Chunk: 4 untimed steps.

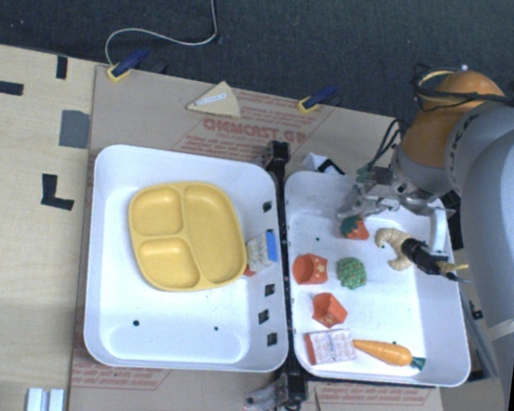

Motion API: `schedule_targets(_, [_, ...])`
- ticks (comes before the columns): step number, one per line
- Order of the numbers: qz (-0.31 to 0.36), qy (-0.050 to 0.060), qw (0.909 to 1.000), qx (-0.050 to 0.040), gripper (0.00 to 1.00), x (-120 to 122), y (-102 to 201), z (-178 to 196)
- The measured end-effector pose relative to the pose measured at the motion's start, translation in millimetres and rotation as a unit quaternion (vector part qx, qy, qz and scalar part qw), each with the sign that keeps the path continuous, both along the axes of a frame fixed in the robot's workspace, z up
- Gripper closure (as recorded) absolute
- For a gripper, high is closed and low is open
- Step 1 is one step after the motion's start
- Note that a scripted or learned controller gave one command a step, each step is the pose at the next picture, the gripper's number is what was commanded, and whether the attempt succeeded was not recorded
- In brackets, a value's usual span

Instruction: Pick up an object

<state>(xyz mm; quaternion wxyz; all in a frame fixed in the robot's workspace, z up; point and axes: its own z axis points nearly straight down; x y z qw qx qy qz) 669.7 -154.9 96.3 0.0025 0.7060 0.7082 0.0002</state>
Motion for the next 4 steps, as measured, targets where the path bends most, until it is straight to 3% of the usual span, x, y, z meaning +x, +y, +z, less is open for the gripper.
schedule_targets(1, [0.000, 0.000, 1.0000, -0.0002, 0.00, 0, 0, 0])
schedule_targets(2, [-0.001, 0.000, 1.0000, 0.0003, 0.00, -17, -33, -9])
schedule_targets(3, [-0.001, -0.001, 1.0000, -0.0010, 1.00, -17, -33, 1])
schedule_targets(4, [0.000, 0.002, 1.0000, 0.0018, 1.00, -80, 37, 52])
